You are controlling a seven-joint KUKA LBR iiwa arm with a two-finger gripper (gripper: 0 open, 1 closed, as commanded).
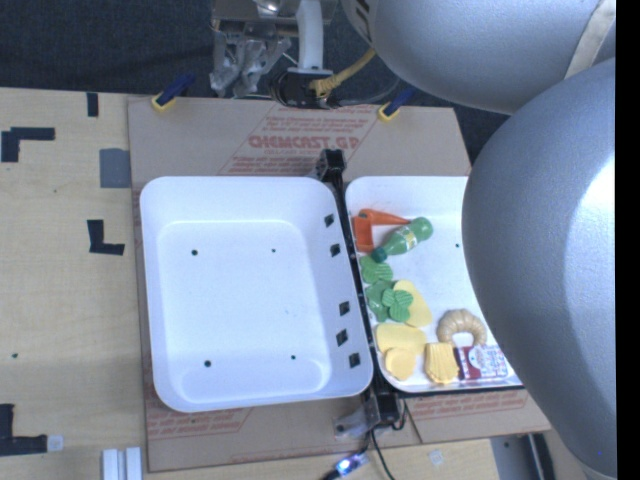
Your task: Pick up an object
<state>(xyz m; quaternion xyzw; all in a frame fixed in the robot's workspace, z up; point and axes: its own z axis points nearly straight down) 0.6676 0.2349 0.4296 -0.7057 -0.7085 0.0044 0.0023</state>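
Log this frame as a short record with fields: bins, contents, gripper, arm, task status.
bins: two white bins side by side; left bin, right bin
contents of right bin: green bottle, orange piece, green leafy pieces, yellow pieces, croissant, red and white packet, clustered along the side nearest the left bin
gripper: at the top of the view, beyond the bins, over the dark floor
arm: large grey body covering part of the right bin
task status: nothing seen between the fingers; no pick yet
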